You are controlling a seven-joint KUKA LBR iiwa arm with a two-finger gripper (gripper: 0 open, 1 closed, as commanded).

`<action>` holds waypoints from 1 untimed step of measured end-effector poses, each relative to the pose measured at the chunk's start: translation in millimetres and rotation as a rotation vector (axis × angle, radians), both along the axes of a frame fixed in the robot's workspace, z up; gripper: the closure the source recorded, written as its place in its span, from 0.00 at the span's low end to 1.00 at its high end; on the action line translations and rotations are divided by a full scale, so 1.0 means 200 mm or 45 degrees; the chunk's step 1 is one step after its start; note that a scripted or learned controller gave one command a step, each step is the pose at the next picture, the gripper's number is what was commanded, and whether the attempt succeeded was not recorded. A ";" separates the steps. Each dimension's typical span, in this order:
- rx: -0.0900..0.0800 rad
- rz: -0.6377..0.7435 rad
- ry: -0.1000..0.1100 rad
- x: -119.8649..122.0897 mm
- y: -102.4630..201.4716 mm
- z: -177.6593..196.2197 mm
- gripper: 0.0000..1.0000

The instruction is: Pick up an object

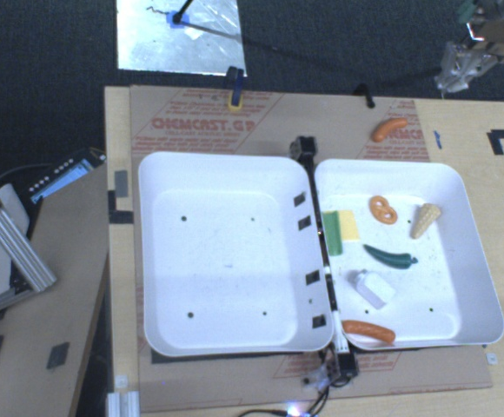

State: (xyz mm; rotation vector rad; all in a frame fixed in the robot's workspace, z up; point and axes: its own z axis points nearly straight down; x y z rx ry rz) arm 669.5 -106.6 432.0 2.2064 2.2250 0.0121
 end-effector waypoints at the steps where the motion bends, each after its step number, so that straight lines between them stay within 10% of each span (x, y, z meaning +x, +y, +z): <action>1: -0.004 -0.019 0.014 -0.01 -0.48 -0.17 1.00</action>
